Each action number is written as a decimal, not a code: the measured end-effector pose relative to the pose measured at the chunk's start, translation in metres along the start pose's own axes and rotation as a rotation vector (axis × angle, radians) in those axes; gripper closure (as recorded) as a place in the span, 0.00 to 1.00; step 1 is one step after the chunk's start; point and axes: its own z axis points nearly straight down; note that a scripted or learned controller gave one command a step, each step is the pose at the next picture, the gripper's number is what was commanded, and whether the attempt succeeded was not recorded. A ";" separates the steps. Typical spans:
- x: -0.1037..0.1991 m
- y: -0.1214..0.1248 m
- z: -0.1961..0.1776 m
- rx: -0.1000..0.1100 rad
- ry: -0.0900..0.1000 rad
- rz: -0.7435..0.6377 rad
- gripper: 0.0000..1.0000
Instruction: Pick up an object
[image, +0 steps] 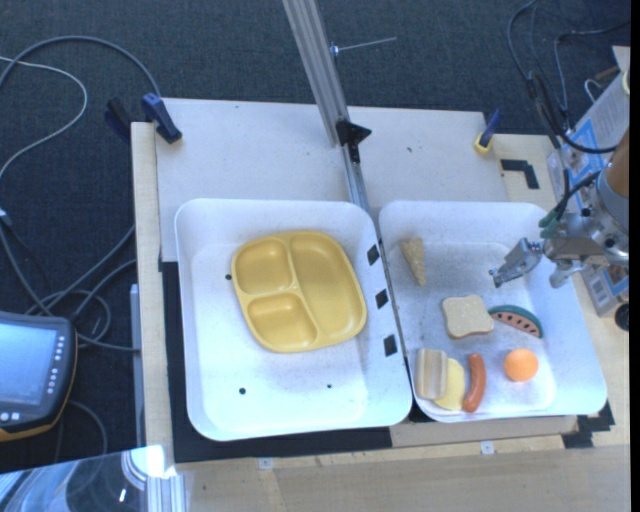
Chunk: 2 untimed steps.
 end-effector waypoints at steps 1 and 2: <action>0.000 0.000 0.000 0.000 0.000 0.001 0.00; 0.006 0.001 0.062 0.007 0.002 0.001 0.00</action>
